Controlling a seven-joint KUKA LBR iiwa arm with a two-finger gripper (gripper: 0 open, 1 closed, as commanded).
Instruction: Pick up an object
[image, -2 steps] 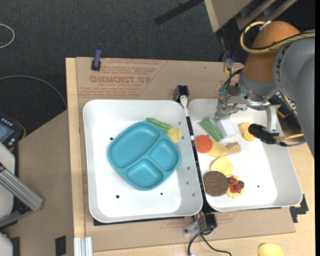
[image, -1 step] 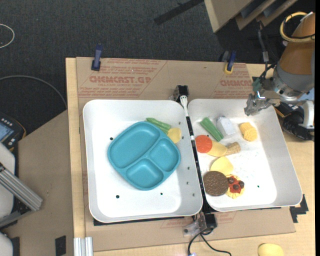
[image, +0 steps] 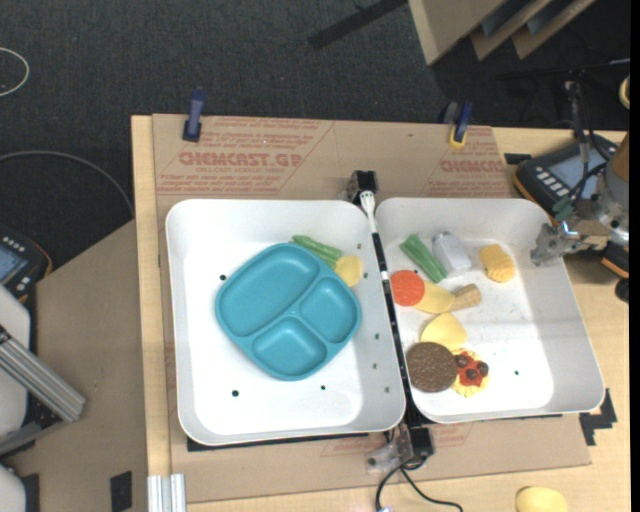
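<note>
Corn piece (image: 497, 263), yellow, looks like the nearest pick: it sits in the right bin (image: 560, 330) toward its far right part, w/ the gripper (image: 553, 240) just beyond it at that bin's right rim, so the corn lies a bit left of & toward the camera from the gripper. Its long axis seems to run roughly front-to-back, though it's small & hard to be sure. Can't tell whether the gripper is parted or closed; it's blurred against clutter at the bin edge, & nothing shows clamped in it. Rest of the right bin, going left from the corn: a grey block (image: 451, 251), a green bean pod (image: 422, 257) lying diagonal, an orange round piece (image: 407, 288) near the divider, a tan drumstick shape (image: 462, 296), a yellow wedge (image: 443, 330), a brown cookie (image: 431, 366) & a red-yellow bit (image: 470, 372) touching it at the near side. Left bin (image: 200, 380), left of the corn across the divider, holds a blue divided plate (image: 288, 311), w/ a green pod (image: 316, 247) & a yellow lump (image: 348, 269) at the plate's far right corner. My guess: a short move left-&-down reaches the corn; the left bin is well apart.
</note>
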